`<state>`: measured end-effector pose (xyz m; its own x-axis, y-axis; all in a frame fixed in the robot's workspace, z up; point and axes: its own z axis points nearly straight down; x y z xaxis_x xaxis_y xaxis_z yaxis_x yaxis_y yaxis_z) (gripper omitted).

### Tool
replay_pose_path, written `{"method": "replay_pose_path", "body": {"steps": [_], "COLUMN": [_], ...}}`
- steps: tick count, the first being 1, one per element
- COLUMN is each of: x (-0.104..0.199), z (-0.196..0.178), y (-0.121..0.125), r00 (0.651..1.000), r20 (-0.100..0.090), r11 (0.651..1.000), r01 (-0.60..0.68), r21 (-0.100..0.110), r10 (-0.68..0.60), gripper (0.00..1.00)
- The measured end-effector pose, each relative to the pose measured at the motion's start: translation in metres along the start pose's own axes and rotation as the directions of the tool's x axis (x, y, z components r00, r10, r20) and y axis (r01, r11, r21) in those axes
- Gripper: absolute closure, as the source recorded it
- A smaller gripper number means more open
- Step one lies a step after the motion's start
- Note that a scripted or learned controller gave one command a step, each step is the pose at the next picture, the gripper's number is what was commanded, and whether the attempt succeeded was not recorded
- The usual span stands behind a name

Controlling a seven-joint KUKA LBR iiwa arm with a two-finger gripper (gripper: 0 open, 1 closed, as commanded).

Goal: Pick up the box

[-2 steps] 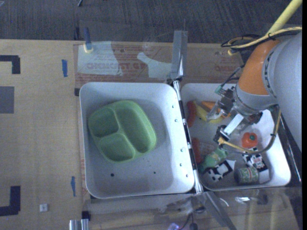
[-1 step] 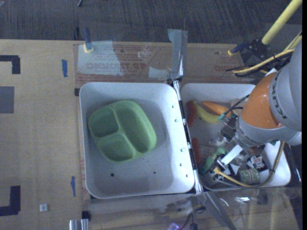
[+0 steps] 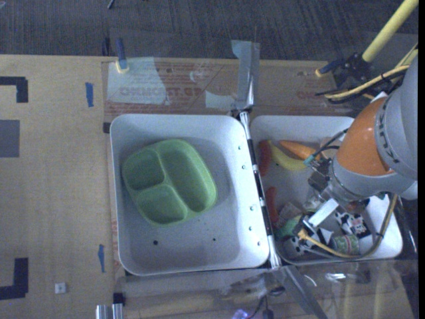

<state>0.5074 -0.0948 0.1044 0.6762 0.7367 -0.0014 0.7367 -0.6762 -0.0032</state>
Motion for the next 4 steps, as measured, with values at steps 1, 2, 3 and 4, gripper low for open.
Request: {"method": "replay_pose_path", "body": {"steps": [1, 2, 3, 4], "x": [0.000, -0.001, -0.003, -0.062], "z": [0.000, -0.009, -0.006, 0.017], "y": [0.000, 0.000, 0.041, 0.021], "r00": [1.000, 1.000, 1.000, 0.962], "r20": [0.000, 0.001, 0.000, -0.003], "r11": [1.000, 1.000, 1.000, 0.962], "r01": [0.000, -0.003, -0.030, 0.272], "r21": [0.001, 0.001, -0.001, -0.007], "r10": [0.000, 0.003, 0.030, -0.272], "gripper": [0.00, 1.00, 1.00, 1.00]}}
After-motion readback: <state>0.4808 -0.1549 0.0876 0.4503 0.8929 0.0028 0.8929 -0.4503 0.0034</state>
